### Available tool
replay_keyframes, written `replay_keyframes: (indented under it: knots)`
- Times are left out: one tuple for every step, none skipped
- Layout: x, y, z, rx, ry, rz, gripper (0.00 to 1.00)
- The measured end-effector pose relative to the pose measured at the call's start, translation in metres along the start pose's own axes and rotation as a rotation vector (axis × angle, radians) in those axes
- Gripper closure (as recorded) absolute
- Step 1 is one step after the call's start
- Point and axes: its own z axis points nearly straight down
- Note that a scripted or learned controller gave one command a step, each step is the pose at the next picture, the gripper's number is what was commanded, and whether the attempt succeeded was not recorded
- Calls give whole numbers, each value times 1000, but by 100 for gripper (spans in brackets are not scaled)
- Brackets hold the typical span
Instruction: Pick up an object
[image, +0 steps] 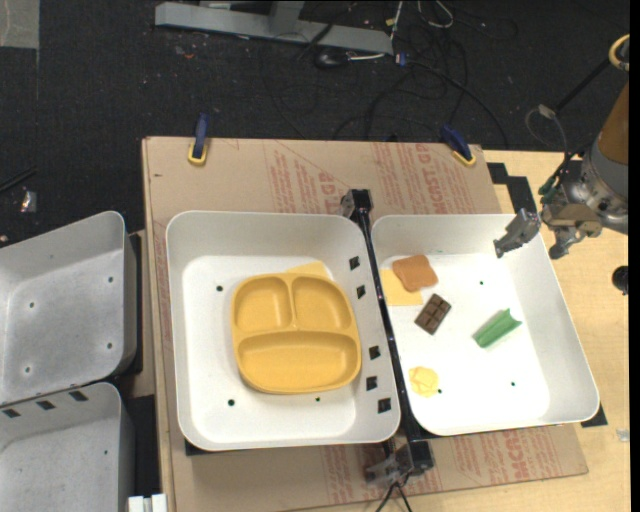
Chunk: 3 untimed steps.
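Dark floor with loose cables lies behind the table (300, 170), a brown board bearing two white bins. We see the left bin (190, 300) holding a yellow divided tray (296, 333), and the right bin (560, 340) holding the small pieces. Our jaws (535, 235) hang over the right bin's far right corner, the two fingers apart with nothing between them.

Nearest below and left of the jaws lies the green block (496, 328), which we take as the likeliest pick. Its long axis runs on a slant, its higher end pointing up toward the jaws and its lower end toward the bin's near left. Farther left of the jaws sit the brown chocolate piece (432, 313), also slanted, and the tan slab (413, 271) on a pale yellow sheet (398, 288). Farthest, low and left, is the small yellow lump (423, 380).

We judge the main risk to be alignment: fingers closing along the green block's length, not across it, would slip off or push it. Descending where they hang now, the jaws could strike the bin's rim.
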Motion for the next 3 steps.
replay_keyframes:
  knots:
    - [1, 2, -7, -12, -3, -3, 0]
    - [5, 2, 36, -10, -2, -2, 0]
    - [14, 7, 94, -9, -1, -5, 0]
